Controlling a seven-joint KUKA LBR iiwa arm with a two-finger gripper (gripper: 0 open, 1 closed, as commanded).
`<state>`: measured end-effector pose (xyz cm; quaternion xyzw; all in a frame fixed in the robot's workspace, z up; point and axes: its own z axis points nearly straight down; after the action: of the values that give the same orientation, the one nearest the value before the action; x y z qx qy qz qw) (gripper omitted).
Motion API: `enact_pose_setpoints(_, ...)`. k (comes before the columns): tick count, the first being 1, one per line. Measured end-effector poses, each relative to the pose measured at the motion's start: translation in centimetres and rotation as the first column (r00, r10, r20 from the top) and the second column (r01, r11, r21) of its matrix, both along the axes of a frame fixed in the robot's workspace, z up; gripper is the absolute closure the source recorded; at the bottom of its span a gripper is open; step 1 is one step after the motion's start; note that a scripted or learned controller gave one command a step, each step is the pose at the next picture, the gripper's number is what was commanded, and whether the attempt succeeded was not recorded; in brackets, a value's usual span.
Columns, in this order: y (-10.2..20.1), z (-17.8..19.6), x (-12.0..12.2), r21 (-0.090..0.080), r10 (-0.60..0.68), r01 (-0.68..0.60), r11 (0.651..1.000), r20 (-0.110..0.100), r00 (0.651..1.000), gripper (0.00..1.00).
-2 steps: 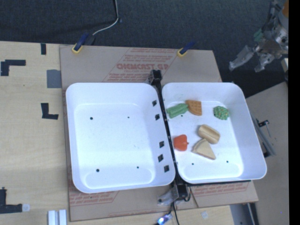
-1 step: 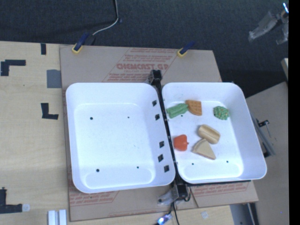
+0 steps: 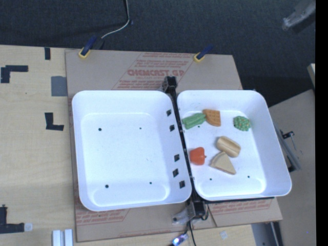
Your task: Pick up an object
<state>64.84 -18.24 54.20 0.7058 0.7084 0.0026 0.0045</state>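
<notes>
Starting from the left, the left bin [image 3: 123, 150] sits at 9 o'clock of the right bin [image 3: 256, 186], their rims touching along the middle. All the candidate objects lie in the right bin. A green piece [image 3: 193, 120] rests at its 10 o'clock, long axis running roughly 8 to 2 o'clock, touching an orange-brown piece [image 3: 212, 117]. A red-orange piece [image 3: 198, 156] sits at 8 o'clock near the shared rim. A tan wedge [image 3: 223, 163] lies at 6 o'clock, just under a tan roll [image 3: 228, 146] whose long axis runs about 10 to 4. A bumpy green piece [image 3: 242, 123] sits apart at 2 o'clock. The gripper [image 3: 300, 14] is a blurred grey shape well beyond the bin's far right corner; whether it is open or closed I cannot tell. From it, the objects lie toward 7 o'clock, the bumpy green piece nearest and, standing clear of the others, likely the simplest pick
</notes>
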Motion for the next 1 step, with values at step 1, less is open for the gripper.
enact_pose_setpoints(1,-0.10,0.31,0.12,-0.001,-0.002,0.002,1.000,-0.010,1.000,1.00)
